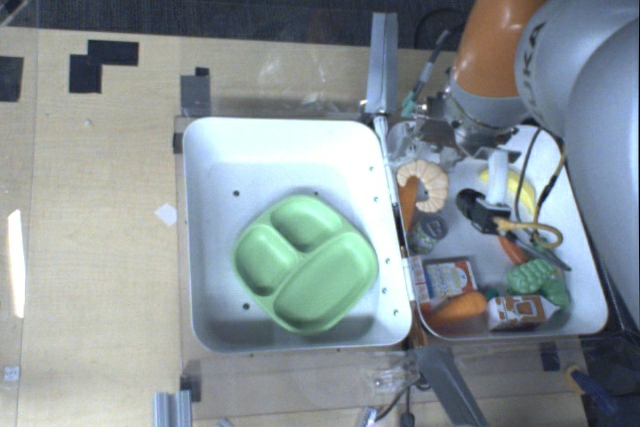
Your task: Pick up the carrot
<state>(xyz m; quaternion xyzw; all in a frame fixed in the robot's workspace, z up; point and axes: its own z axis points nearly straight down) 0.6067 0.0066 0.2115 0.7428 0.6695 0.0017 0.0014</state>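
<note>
The right bin (585, 245) holds a jumble of small items. An orange, carrot-like piece (458, 307) lies at its near edge, between a small picture card (447, 275) and a brown carton (518, 311). A second thin orange piece (407, 205) lies along the bin's left wall, and a third orange bit (514, 250) sits next to a green leafy item (545, 277). My gripper (440, 133) hangs under the orange-banded wrist at the far left corner of this bin, well away from the near orange piece. Nothing shows between its fingers.
The left bin (210, 215) holds a green divided plate (305, 263). In the right bin lie a tan ring-shaped pastry (425, 183), a yellow item (505, 187), a dark tool (478, 210) and a grey lump (428, 233). The large grey arm overhangs the right side.
</note>
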